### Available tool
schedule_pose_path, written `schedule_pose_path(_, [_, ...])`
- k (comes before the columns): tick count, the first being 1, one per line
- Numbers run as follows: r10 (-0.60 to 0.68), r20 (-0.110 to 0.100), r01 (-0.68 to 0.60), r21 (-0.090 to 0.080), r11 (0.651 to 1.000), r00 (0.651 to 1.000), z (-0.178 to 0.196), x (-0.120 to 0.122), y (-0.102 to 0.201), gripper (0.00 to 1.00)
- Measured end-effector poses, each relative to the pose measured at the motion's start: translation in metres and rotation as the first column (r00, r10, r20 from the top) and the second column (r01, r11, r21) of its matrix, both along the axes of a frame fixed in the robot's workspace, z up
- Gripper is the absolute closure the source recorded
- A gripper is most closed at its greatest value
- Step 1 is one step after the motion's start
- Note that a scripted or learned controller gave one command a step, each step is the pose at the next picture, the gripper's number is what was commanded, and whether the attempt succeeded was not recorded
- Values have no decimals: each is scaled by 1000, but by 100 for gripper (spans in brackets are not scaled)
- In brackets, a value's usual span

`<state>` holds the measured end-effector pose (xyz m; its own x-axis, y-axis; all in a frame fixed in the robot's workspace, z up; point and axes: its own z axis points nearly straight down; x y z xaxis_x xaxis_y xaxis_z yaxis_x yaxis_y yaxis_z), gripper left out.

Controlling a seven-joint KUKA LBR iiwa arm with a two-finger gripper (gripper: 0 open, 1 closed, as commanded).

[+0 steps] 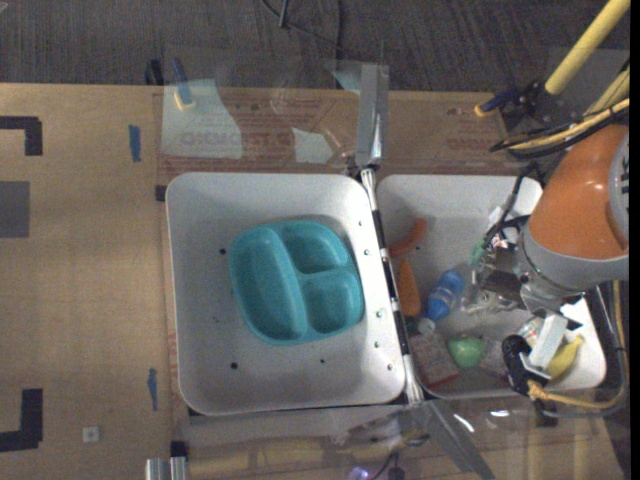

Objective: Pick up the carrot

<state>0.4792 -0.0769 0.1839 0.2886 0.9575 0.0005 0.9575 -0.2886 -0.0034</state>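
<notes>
The carrot (pixel 408 288) is a long orange piece lying along the left wall of the right bin (pixel 440 193). A redder orange piece (pixel 413 237) slants away from its far end. My gripper (pixel 487 274) hangs over the middle of the right bin, to the right of the carrot and apart from it, just past a blue bottle (pixel 445 292). The grey wrist and orange band (pixel 580 208) cover the right part of that bin. Nothing shows between the gripper and the carrot except the bottle.
The left bin (pixel 200 218) holds a teal divided plate (pixel 296 280). In the right bin's near part lie a green round item (pixel 465 350), a pinkish packet (pixel 434 358) and a yellow banana (pixel 566 356). Cables and a yellow rod (pixel 585 38) run at the back right.
</notes>
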Motion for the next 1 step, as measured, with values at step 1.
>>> schedule_pose_path(1, [386, 3, -386, -2, 923, 923, 12, 0, -23, 100])
